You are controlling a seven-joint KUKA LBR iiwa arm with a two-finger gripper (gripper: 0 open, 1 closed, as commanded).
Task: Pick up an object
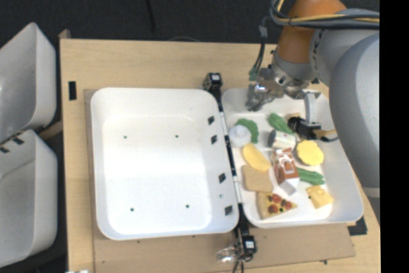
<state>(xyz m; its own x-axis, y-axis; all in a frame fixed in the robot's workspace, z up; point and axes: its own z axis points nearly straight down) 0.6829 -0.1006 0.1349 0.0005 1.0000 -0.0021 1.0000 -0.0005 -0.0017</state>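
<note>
The right white bin [342,192] holds several toy foods: a green pepper [249,129], a white round lid [239,134], a yellow banana-like piece [255,156], a slice of toast [257,180], a pizza slice [275,204], a red and white packet [284,167], a yellow round piece [310,153], a green bean [278,123], a cheese wedge [319,196]. My gripper [258,99] hangs over the bin's far left corner, above and behind the green pepper. Nothing shows between its fingers.
The left white bin [156,160] lies beside the right one, with black clips [223,156] along the shared edge. The arm's grey body [358,73] covers the right bin's far right side. White casings [22,137] stand at the bench's left.
</note>
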